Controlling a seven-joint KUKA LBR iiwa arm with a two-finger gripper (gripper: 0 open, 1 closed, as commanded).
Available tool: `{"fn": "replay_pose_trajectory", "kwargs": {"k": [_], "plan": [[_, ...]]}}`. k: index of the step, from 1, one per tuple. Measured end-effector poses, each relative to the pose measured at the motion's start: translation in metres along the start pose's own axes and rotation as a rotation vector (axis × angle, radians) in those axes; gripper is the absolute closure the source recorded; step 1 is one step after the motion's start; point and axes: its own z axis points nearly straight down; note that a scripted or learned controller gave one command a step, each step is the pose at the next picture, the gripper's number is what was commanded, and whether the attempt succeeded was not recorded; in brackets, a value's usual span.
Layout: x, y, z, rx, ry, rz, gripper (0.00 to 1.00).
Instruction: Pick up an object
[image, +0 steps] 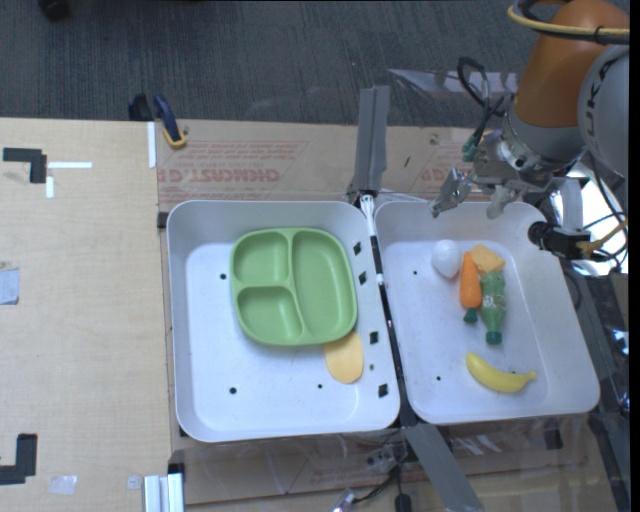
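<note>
A banana (500, 375) lies at the right bin's (560, 395) near edge, below a carrot (470, 281), while the gripper (470, 192) hovers spread wide and empty above the far rim.

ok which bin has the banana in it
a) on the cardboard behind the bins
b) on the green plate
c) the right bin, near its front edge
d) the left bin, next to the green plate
c, the banana lies in the right bin near its front edge, below the green bottle and the carrot; the green plate sits in the left bin.
</note>
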Motion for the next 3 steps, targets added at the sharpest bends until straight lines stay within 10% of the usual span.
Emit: {"fn": "replay_pose_trajectory", "kwargs": {"k": [1, 3], "plan": [[-0.007, -0.065, 0.133, -0.002, 0.001, 0.043, 0.0], [-0.096, -0.122, 0.13, -0.003, 0.029, 0.203, 0.0]]}}
